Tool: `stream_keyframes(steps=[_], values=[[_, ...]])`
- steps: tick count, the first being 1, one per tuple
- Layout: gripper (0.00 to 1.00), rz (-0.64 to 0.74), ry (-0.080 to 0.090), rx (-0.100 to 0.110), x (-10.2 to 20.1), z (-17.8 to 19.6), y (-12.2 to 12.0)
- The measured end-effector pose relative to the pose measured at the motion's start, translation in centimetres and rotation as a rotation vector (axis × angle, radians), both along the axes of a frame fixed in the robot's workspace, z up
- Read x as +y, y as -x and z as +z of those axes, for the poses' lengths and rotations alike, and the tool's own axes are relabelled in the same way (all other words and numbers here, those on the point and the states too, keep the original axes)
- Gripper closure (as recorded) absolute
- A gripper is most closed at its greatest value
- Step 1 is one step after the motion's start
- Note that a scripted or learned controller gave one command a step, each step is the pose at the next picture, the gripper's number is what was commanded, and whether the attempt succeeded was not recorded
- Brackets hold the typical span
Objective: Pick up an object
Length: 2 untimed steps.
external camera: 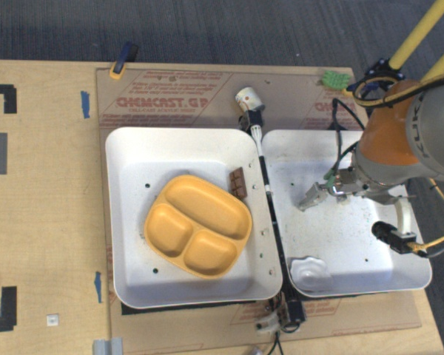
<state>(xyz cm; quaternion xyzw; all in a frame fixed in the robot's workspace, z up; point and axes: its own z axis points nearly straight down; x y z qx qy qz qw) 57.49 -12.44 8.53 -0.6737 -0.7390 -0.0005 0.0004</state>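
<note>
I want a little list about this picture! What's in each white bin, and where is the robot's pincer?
left bin: yellow divided tray, lying flat; small brown block beside the tray, near the bin's right wall
right bin: clear crumpled plastic item in the near left corner
arm: grey with orange band, reaching in from the right
pincer: over the right bin, pointing toward the left bin
held object: none seen between its fingers
</note>
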Motion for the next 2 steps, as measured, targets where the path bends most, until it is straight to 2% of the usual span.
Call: stream_keyframes(steps=[1, 2], values=[[0.0, 0.083, 0.0, 0.002, 0.89, -0.03, 8.67], [1.0, 0.082, -0.001, -0.001, 0.99, 0.97, 8.55]])
